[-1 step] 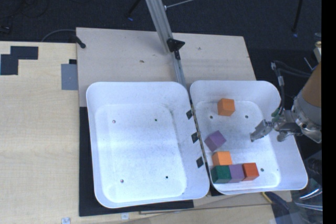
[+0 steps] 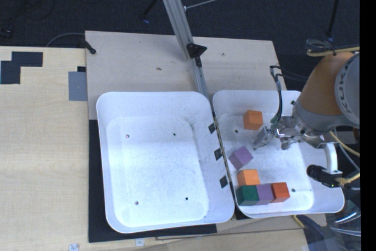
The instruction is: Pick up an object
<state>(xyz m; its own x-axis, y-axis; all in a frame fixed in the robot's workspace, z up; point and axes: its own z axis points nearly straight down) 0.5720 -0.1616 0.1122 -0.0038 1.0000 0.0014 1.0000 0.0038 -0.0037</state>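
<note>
A: Here's the hand [image 2: 267,137], low inside the right bin [image 2: 329,200], and nothing sits between its fingers. Whether they're spread or pinched, I can't tell from up here.

B: Targets?

A: Closest is the orange block [image 2: 253,120], just beyond the hand and a touch to its left. The purple block [image 2: 241,157] lies near, on the nearer-camera side, tilted on the floor. Further out that way is a cluster: another orange cube [image 2: 249,177], with a green cube [image 2: 247,194], a second purple cube [image 2: 265,193] and a red-orange cube [image 2: 280,191] touching in a row.

B: How would they handle?

A: My guess: light, rigid, smooth-sided. Take one across two opposite flat faces. The lone orange block looks easiest; the packed row leaves little finger room. The left bin [image 2: 117,126] isn't in play.
</note>
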